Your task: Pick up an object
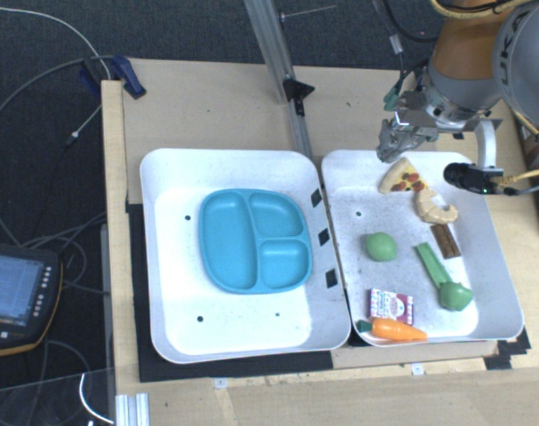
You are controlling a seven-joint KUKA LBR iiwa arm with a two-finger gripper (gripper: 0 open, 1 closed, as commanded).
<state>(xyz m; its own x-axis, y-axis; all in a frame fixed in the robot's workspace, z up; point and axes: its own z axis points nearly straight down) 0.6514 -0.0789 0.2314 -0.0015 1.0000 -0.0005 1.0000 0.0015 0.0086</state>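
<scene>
The gripper (399, 146) hangs at the far edge of the right bin (495, 264), and its two fingers point down with a small gap between them; nothing is seen between them, so the hand is judged slightly spread and not holding anything. The nearest thing for the task is the pizza slice (402, 177), which lies directly below the fingertips in the picture, just beside them toward the camera side. Its long axis runs at a slant, from the lower left to the upper right of the view. If this slice is the target, the coming move is probably a short descent and a small shift toward the camera, with the fingers closing across the narrow side of the slice. There is only one arm, so no choice of hand exists. The right bin holds seven things: one pizza slice, one pale bread-like piece (435, 206), one brown bar (445, 240), one green ball (381, 246), one green scoop-like toy (444, 280), one small pink carton (391, 305) and one carrot (397, 330). The left bin (171, 264) holds one blue divided plate (255, 240). The flat slice may be difficult to pinch from the bin floor.
</scene>
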